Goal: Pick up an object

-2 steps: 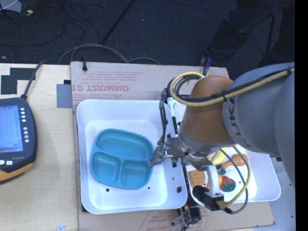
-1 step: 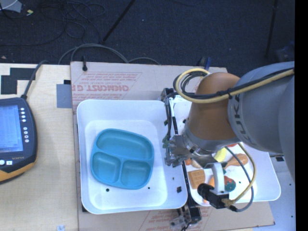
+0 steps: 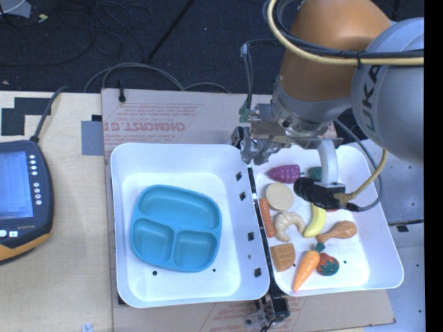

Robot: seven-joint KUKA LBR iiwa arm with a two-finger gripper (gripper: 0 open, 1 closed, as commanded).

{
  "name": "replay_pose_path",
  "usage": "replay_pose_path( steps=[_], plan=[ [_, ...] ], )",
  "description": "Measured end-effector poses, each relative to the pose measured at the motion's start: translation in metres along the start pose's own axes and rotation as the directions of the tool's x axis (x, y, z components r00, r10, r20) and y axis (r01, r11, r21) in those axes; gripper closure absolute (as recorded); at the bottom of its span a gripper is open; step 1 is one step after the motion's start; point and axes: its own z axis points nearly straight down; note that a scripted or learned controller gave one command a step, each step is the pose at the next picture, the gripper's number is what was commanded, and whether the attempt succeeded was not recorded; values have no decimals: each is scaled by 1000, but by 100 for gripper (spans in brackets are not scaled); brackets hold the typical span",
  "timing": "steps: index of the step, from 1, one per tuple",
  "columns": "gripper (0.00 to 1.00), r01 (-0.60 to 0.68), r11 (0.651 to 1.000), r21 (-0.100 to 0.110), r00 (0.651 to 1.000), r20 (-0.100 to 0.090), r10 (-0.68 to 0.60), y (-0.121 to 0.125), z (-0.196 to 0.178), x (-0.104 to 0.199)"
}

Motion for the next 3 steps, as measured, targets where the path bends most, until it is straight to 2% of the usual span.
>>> replay_pose_path(
  steps=[1, 2, 3],
  plan=[
    [100, 0, 1000, 3, 1000, -1, 0, 30, -197, 28],
    [100, 2, 999, 32, 1000, 4, -2, -9, -82, 77],
    [100, -4, 999, 38, 1000, 7, 4, -22, 168, 58]
  ],
)
